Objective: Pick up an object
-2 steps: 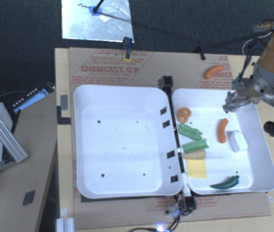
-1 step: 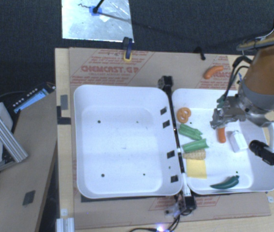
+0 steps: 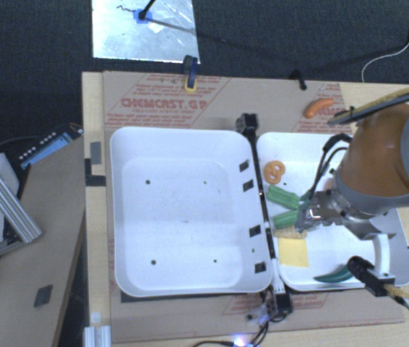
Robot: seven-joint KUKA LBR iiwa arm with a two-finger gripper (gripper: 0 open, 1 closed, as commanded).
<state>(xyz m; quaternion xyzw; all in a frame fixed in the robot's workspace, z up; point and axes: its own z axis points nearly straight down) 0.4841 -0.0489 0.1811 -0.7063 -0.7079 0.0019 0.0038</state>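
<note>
Bench (image 3: 154, 96) bearing two white bins, left (image 3: 183, 212) and right (image 3: 334, 255), with orange sausage (image 3: 319, 108) near rear edge.

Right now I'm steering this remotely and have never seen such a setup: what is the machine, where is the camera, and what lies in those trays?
You are looking down at a slant from one fixed camera above a bench. The grey arm with the orange band is the robot, reaching in from the right. Its gripper is low over the right bin, close to two green pieces; I cannot tell whether it holds anything. That bin also contains an orange pretzel-shaped toy, a yellow square and a dark green curved piece. The left bin sits beside it. An orange sausage-shaped toy lies outside the bins, on the board behind them.
</note>
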